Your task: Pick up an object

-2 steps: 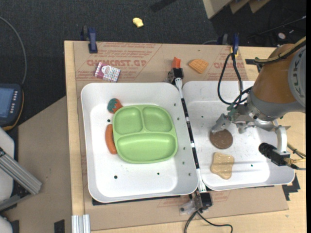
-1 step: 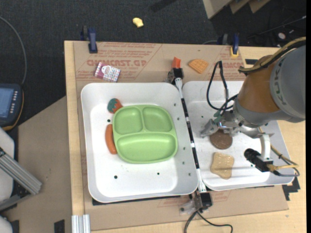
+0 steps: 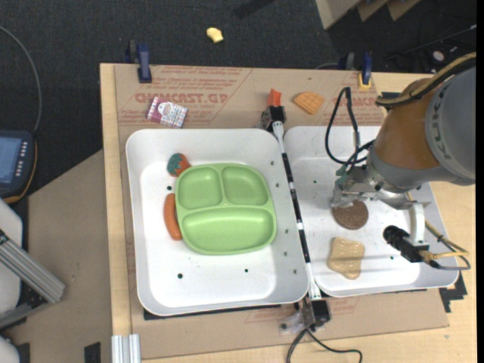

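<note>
Brown disc (image 3: 351,216), flat in right bin (image 3: 318,263)

The arm (image 3: 446,131) is bulky and rounded, with a grey shell and 1 broad orange band (image 3: 404,138) above the wrist. A black cable (image 3: 336,123) loops off it. The gripper (image 3: 349,197) is small, metallic grey with dark parts.

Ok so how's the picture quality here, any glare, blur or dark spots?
Camera view: even overhead light, soft shadows; the white bins look bright, nearly washed out; the arm near the right edge is slightly soft; the hand over the brown disc sits in shade, its detail hard to read.
</note>
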### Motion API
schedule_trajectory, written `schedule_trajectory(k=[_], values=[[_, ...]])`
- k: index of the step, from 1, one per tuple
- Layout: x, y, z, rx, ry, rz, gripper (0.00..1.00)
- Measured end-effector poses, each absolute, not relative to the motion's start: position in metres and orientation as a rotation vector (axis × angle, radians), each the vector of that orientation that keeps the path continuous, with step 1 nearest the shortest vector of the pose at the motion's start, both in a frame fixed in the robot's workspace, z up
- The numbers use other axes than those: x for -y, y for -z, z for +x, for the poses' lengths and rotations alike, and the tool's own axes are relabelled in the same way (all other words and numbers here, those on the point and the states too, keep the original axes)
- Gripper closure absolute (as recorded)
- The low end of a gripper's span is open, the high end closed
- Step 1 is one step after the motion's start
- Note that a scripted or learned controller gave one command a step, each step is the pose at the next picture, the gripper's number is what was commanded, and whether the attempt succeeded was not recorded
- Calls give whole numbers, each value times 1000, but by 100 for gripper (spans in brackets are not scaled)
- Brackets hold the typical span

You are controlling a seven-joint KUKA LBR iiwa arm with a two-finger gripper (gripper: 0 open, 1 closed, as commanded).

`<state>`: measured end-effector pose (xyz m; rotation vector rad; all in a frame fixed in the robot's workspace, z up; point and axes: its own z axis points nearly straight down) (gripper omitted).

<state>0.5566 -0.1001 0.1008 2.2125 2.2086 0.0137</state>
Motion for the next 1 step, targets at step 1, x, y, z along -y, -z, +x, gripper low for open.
schedule_trajectory(k=[1], values=[[100, -100, 556, -2210, -12, 2214, 0]])
